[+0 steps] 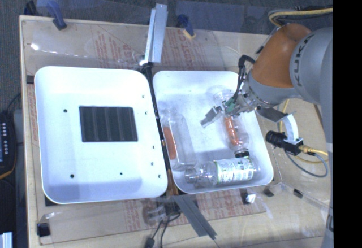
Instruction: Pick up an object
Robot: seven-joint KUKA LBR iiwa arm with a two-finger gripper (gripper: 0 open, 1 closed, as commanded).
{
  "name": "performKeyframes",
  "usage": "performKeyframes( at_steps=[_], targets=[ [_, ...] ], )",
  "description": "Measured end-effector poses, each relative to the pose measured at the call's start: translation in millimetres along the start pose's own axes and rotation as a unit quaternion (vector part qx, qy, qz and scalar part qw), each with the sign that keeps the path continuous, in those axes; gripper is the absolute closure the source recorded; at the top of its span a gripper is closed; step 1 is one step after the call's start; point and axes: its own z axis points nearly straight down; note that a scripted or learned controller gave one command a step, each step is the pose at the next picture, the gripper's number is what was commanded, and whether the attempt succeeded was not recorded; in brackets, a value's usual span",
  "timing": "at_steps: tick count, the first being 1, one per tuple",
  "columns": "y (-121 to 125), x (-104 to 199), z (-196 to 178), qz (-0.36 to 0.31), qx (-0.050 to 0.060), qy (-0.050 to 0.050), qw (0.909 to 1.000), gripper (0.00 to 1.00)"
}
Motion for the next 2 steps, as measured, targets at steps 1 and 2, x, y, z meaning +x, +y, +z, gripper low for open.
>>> performKeyframes(
  at_steps=[1, 2],
  targets=[
    [-18.8, 25.9, -8.0, 0.003, -0.001, -0.001, 1.0000, 0.00],
    [-14.5, 4.0, 2.8, 0.024, -0.001, -0.001, 0.9997, 0.00]
  ],
)
